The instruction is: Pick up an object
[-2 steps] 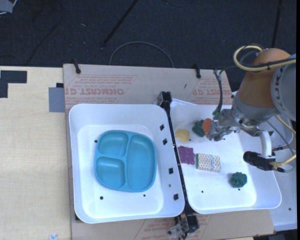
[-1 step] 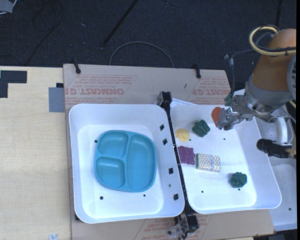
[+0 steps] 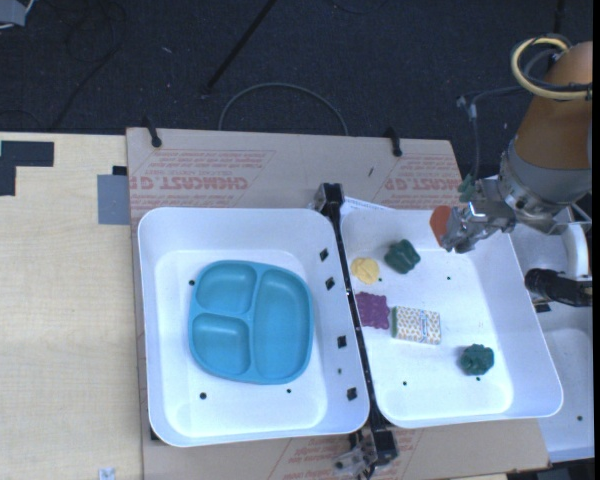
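The tabletop (image 3: pixel 50 298) carried two white bins side by side. The left bin (image 3: pixel 170 238) held a blue divided plate (image 3: pixel 251 320), well apart from the arm. The right bin (image 3: pixel 520 368) held the small items. The arm (image 3: pixel 555 118) reached in from the right, and the gripper (image 3: pixel 464 230) hung over the far right rim of the right bin, beside an orange-red piece (image 3: pixel 440 223) that lay at its left edge. Whether that piece was gripped or merely just beside the tool could not be told, nor could the set of the gripper.

Judged step: early approach or a doubtful grasp at the far rim; no object was clearly lifted.

Contents of the right bin, largest first:
- Patterned block (image 3: pixel 417 325), mid-bin, long axis running left to right with a slight tilt, right end nearer.
- Purple square piece (image 3: pixel 373 311), just beside the block's left end, no clear long axis.
- Dark green lump (image 3: pixel 402 256), farther back, nearest the gripper, roughly round.
- Teal lump (image 3: pixel 476 359), near right.
- Yellow lump (image 3: pixel 366 268), by the divider.

Judged next move: confirm the hold on the orange-red piece, or else descend on the green lump.
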{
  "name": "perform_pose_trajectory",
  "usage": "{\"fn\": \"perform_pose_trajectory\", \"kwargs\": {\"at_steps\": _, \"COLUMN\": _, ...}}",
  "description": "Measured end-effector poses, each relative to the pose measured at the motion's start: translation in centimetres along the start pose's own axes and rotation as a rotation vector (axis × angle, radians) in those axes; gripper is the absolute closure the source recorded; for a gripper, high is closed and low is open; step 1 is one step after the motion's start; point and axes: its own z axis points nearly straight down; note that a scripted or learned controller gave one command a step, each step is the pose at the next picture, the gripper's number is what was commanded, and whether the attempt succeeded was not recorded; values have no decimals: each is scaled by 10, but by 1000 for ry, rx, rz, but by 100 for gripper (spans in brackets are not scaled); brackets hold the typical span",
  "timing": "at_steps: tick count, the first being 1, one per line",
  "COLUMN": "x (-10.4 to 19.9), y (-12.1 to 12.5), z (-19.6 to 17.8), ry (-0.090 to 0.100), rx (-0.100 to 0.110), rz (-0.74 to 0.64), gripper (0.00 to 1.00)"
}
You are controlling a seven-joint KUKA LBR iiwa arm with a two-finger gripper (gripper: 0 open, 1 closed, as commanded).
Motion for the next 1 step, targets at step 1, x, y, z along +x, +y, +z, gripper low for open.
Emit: {"fn": "perform_pose_trajectory", "kwargs": {"at_steps": 1, "x": 49, "y": -14, "z": -6, "ry": 2, "rx": 4, "rz": -2, "gripper": 100}}
